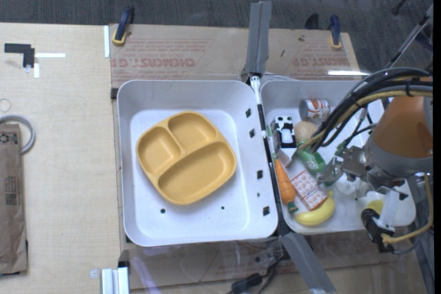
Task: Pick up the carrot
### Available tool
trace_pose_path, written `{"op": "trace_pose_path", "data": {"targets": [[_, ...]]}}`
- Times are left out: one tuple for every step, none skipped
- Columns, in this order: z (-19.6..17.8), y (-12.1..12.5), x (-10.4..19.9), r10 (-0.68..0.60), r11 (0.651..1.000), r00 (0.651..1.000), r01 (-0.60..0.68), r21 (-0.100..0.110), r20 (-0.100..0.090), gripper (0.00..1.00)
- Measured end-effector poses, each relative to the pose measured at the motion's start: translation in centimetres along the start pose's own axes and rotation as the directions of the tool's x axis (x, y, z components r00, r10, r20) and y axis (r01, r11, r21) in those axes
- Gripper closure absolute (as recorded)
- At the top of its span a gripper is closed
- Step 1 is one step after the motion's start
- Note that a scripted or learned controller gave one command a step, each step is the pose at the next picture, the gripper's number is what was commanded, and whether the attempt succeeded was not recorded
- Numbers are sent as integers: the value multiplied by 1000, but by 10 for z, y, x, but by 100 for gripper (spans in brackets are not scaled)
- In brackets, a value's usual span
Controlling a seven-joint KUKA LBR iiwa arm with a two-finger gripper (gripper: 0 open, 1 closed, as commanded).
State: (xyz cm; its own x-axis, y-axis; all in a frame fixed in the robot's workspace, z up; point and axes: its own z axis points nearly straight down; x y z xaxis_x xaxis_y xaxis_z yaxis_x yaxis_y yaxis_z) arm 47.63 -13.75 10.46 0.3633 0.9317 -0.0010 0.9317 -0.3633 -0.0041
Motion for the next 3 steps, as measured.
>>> {"op": "trace_pose_path", "data": {"targets": [[13, 128, 37, 268, 963, 963, -268, -2, 1, 0], [-103, 101, -15, 124, 992, 992, -124, -3, 1, 0], [-110, 117, 80, -23, 1000, 1000, 23, -2, 2, 0]]}}
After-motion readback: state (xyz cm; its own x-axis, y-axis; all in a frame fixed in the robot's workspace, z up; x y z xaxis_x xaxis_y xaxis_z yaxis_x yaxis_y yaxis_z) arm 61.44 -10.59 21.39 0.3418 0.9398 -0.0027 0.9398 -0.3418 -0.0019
